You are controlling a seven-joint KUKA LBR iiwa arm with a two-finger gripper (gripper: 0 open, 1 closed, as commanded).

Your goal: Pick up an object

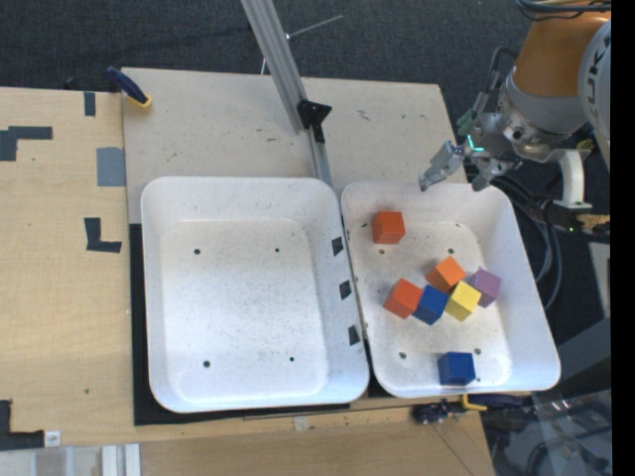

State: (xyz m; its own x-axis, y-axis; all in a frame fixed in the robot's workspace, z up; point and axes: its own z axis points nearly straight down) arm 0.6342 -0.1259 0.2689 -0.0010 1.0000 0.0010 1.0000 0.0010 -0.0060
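The end effector (454, 167) hangs released and empty at upper right; next it must descend onto the orange cube (388, 227).

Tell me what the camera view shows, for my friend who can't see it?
A grey and orange robot arm holds its hand above the far edge of the right white bin, which has seven coloured blocks in it: three orange, two blue, one yellow, one purple. The left white bin sits beside it.
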